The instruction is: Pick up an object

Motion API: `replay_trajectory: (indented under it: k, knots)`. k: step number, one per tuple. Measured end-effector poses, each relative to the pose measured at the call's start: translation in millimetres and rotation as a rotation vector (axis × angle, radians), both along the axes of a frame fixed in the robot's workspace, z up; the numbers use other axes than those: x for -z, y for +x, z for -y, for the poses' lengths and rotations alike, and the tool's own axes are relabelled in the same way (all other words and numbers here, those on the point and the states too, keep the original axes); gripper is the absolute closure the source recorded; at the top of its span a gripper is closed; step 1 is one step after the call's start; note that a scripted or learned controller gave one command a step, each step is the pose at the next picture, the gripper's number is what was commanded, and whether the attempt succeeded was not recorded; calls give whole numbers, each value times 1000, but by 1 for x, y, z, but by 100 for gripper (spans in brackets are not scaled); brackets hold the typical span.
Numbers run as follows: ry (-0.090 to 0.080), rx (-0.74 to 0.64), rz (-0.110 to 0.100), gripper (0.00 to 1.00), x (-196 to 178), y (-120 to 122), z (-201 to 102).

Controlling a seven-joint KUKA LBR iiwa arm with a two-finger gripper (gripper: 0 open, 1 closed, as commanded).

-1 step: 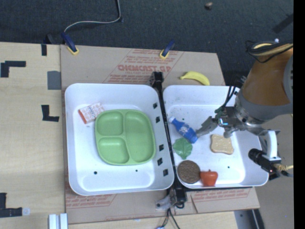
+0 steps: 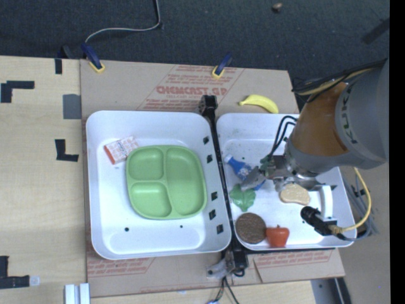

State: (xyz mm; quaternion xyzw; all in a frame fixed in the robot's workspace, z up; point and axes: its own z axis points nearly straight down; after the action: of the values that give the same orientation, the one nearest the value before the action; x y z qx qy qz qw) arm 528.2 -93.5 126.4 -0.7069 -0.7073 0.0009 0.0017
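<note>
In the left shallow white bin (image 2: pixel 101 233) lies a pale green plastic plate with three compartments (image 2: pixel 167 181), and just beside its upper left a small red-and-white packet (image 2: pixel 119 149) whose print is too small to read. The brown cardboard sheet (image 2: pixel 190 88) on the table reads "CHEMCAST GP" in red. In the right white bin (image 2: pixel 253 128) a blue object (image 2: pixel 238 166) and a crumpled green object (image 2: pixel 243 197) sit near the divider; a round brown disc (image 2: pixel 251 227) and a red object (image 2: pixel 277 235) lie at the lower rim, and a beige bread-shaped piece (image 2: pixel 294 195) sits partly under the arm. A yellow banana (image 2: pixel 259 103) rests outside the upper rim. The gripper (image 2: pixel 256 178) is just above the green object; whether it is open or closed cannot be told.
</note>
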Motion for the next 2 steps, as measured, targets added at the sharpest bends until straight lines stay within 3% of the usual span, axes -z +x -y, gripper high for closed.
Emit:
replay_trajectory:
  k: [1, 2]
  knots:
    - [-1, -1, 6, 0, 40, 50, 17]
    - [-4, -1, 7, 100, 30, 51, 18]
